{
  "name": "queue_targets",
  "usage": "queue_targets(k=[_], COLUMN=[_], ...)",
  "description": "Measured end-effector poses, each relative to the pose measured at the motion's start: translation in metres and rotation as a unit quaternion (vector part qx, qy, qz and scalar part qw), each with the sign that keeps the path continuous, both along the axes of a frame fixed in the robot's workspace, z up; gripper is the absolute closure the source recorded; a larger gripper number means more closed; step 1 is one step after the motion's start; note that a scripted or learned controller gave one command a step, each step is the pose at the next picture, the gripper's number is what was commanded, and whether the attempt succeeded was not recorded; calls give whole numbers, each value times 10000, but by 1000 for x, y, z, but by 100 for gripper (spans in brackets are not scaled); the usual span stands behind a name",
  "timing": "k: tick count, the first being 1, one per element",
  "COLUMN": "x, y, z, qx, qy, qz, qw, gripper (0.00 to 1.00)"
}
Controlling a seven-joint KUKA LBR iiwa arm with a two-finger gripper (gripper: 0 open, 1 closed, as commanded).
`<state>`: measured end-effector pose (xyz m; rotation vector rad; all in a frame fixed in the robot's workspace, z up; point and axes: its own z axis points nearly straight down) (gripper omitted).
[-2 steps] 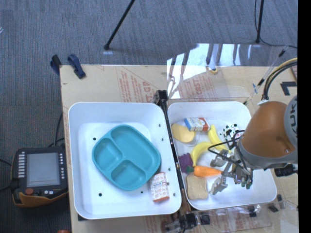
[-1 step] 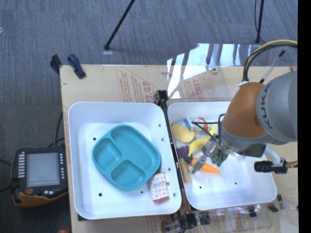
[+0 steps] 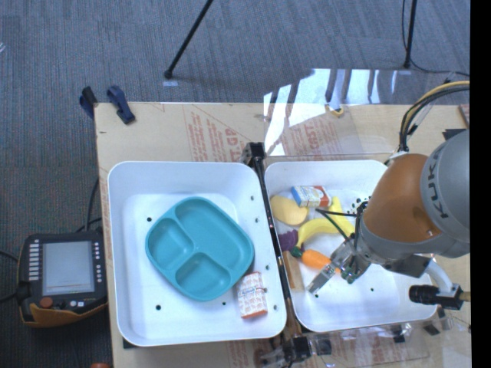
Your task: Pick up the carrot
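Carrot [image 3: 314, 258] in right bin [image 3: 383, 317], touching gripper [image 3: 328, 273] fingers, just up-left of tips, fingers' spread impossible to tell

Two white bins [image 3: 126, 205], one teal tray [image 3: 199, 248], one carrot [image 3: 314, 258], one banana [image 3: 326, 228], two cartons [image 3: 252, 295]

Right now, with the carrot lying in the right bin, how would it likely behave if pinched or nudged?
The carrot looks like a small, smooth toy, so probably stiff and light. Its rounded, tapered shape could roll or slip from a pinch. It lies close to the banana, so a nudge may shift both. The end effector is beside it.
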<state>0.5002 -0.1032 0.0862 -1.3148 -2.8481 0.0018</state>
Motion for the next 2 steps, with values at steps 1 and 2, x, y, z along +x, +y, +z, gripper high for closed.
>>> queue_targets(k=[1,2], x=[1,-23], y=[2,46], z=[9,101], qx=[7,-6], qy=[8,-17], qz=[40,-1356], qw=[10000,9908], gripper=[100,100])
